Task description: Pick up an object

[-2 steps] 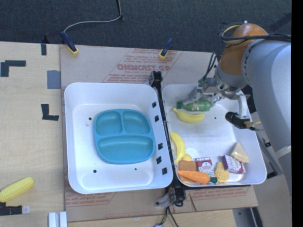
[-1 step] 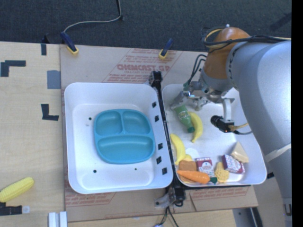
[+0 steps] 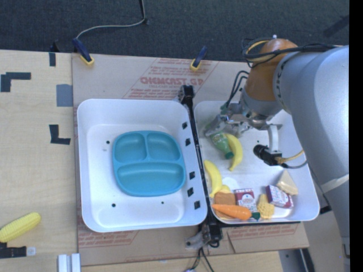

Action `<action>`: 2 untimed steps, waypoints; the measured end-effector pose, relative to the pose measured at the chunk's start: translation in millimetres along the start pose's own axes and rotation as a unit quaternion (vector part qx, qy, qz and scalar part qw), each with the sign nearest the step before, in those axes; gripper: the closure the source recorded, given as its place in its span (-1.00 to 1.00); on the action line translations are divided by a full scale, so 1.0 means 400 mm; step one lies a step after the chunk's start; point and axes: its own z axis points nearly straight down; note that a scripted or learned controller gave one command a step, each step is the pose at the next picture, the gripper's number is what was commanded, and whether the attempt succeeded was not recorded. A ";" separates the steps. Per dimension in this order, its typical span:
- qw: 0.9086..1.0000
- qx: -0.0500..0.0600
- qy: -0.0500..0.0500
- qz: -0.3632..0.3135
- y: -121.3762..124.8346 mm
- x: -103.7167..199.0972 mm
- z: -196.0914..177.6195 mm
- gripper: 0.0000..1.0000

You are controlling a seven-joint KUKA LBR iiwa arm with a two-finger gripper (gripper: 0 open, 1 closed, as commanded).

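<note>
Gripper (image 3: 220, 128) low over green object (image 3: 222, 143); banana (image 3: 235, 152) touching.

One fixed camera looks down on the bench (image 3: 34, 152) from above at a slant, far enough back to take in both white bins: the left bin (image 3: 91, 169) sits mid-frame and the right bin (image 3: 300, 194) beside it toward the right. The dark floor (image 3: 170, 10) runs along the top, and the arm (image 3: 317, 106) comes in large and close from the right
</note>
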 end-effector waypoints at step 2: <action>1.000 -0.001 0.000 -0.001 -0.053 -0.008 -0.027 1.00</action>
